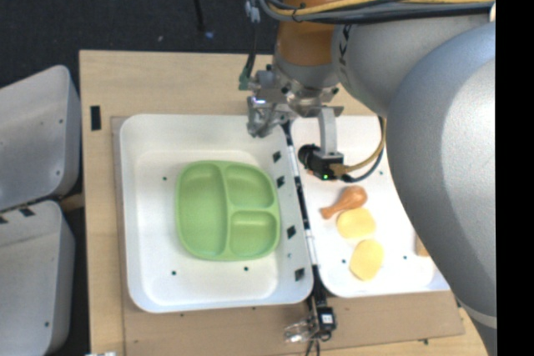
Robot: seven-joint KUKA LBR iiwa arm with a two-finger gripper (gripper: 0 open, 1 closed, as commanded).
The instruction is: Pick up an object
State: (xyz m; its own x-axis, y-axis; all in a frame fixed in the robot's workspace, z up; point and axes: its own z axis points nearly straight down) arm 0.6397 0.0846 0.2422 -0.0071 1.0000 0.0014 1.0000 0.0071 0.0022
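Observation:
My gripper [265, 119] hangs at the back edge of the left bin [142, 221], close to the divider between the two bins. A green divided plate [227, 210] lies in the middle of that bin, in front of and apart from the gripper. In the right bin [367, 147] lie an orange drumstick-shaped toy [346, 201] and two yellow pieces, one [356, 223] just in front of it and another [366, 259] nearer the front. The gripper is well behind all of them, and nothing shows in its grasp.
The arm's large grey body [434, 121] covers the right side of the right bin. A small orange object [420, 246] peeks out beside it. A black connector with a green light [322, 163] hangs over the right bin. The wooden bench [100, 87] surrounds the bins.

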